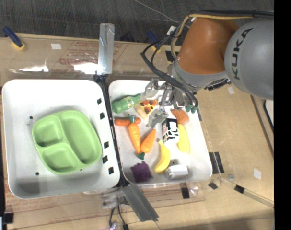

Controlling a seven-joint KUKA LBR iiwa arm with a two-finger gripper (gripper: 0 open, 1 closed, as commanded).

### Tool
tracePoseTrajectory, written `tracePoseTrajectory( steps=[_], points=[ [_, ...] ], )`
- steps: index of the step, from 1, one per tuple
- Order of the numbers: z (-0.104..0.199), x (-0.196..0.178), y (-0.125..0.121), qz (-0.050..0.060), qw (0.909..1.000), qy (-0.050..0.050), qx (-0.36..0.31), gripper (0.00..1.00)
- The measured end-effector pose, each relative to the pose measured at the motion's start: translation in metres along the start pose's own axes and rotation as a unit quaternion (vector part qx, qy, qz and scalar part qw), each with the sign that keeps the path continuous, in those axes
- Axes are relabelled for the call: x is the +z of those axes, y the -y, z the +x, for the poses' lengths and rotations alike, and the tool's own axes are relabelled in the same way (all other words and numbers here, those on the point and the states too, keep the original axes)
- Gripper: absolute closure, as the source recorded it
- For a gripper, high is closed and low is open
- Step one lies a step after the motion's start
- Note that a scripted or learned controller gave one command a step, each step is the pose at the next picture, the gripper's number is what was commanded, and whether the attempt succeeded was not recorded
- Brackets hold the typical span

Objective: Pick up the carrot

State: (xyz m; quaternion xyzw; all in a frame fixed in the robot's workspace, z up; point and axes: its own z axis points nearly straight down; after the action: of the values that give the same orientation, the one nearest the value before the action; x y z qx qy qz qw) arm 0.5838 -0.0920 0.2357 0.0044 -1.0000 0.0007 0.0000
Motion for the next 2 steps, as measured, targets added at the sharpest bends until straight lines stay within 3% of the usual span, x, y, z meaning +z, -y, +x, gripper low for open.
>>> tracePoseTrajectory(
  steps=[1,2],
  points=[
    [0.029,0.131,0.03,0.0,0.9998,0.003,-0.022,0.0],
    [0.054,0.143,0.0,0.001,1.0,0.001,-0.007,0.0]
  ],
)
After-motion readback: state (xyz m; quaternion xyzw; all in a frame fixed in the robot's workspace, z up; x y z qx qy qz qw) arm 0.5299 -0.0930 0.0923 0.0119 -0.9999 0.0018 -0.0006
